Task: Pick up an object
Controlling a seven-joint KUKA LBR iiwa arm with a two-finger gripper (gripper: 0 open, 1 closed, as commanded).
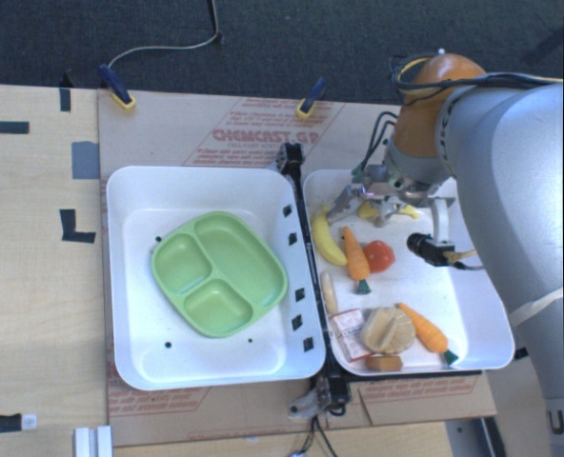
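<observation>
— Dark carpet behind, cardboard-covered table (244,136) in front, two white bins side by side on it. Left bin (130,284) holding a green divided plate (218,272). Right bin (477,327) crowded with toy food.

— Where's the gripper (372,201)?

— Low over the far end of the right bin, just beside a small yellow piece (370,211) and the top of the banana (330,243). Can't tell how wide apart it stands; nothing visibly between its tips.

— Candidates to pick?

— Banana by the left wall, carrot (356,255) just beside it, red tomato (379,255) touching that carrot. Farther toward the near edge: a bread roll (388,329), a second carrot (423,327), a wrapped packet (347,333).

— Risks, judging from this?

— Crowding, mostly. Banana, carrot and tomato packed close, so likely to nudge one aside or pinch two at once. Smooth, rounded shapes too: likely to squirt out under an off-centre close. Banana near the bin wall, so possibly a tip catching the rim on the way down.
</observation>
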